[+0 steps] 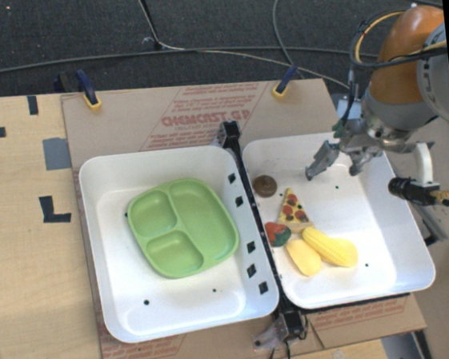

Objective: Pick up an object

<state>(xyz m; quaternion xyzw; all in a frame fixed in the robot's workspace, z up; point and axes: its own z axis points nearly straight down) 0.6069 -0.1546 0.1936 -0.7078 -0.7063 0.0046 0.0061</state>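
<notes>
End effector hangs open — nothing between its fingers — over the right bin, apart from the corn.

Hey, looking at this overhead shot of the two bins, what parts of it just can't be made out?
- Claw, camera view: blurred, so its opening cannot be judged.
- Arm: cut off by the right edge.
- Red toy: partly covered by the pizza slice and yellow piece; its kind is unclear.
- Brown round item: too small to identify.
- Right bin left wall: hidden behind the black divider.
</notes>
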